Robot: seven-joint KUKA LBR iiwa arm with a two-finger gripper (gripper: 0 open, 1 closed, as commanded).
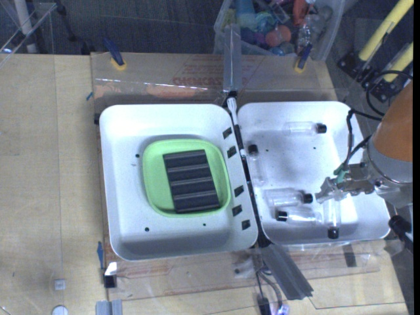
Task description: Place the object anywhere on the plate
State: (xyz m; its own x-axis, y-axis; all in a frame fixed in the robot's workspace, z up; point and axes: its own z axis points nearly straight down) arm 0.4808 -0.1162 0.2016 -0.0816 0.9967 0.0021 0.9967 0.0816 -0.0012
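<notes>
camera view looks down at a slant on a pale wooden worktop (39, 176) that carries two shallow white bins side by side. the left bin (125, 195) holds a light green plate (152, 176), square with rounded corners, and a dark ridged block (191, 180) lies on the plate, covering most of its middle and reaching toward its right and lower edges. the right bin (289, 159) touches the left one along a shared central rim marked with small black tabs. the arm (400, 133) comes in from the right, grey with an orange band, and its wrist hangs over the right bin's right-hand side. the gripper (333, 202) is low in the bin's lower right part, pointing left; whether it is open or closed cannot be told, and nothing can be seen held in it. several clear plastic tubes with black caps lie in the right bin: one tube (303, 128) near the upper wall, a pair of tubes (292, 205) in the lower middle just left of the gripper, and one upright piece (252, 151) near the central rim. a clear tub of colourful toys (279, 12) stands beyond the bins.
</notes>
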